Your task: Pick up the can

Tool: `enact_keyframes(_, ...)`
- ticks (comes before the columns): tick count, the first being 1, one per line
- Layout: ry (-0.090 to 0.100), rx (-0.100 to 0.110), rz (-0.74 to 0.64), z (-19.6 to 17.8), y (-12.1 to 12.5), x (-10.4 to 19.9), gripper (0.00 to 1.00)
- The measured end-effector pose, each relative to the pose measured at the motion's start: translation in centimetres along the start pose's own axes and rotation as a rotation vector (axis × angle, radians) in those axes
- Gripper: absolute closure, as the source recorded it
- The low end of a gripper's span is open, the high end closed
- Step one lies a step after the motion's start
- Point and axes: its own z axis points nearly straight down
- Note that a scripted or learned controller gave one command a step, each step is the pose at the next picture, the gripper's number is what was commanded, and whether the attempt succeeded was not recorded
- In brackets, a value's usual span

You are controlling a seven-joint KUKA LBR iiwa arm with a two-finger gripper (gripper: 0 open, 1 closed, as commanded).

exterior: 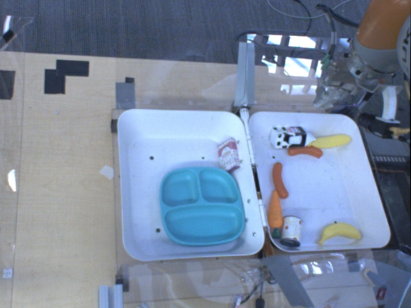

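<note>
Up at the right bin's far edge, hovering clear of everything: grey arm's jaws [335,82], opening impossible to tell. Lying tipped at the right white bin's [359,191] near rim: small white can [291,230], dark end toward camera, just beside an orange carrot [275,210]; yellow banana [339,233] nearby.

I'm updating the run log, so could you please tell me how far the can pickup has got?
Nothing looks done yet: the can lies in the right bin, at its near edge beside the carrot. The pincer is above that bin's far edge, well away. Approach, grasp and lift remain.
</note>
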Motion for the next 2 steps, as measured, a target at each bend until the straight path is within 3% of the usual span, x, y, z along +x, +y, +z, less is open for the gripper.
enact_keyframes(1,0.0,0.005,0.078,-15.9,0.1,-2.1,1.0)
enact_keyframes(2,-0.002,-0.001,0.068,-17.1,0.2,-1.9,1.0)
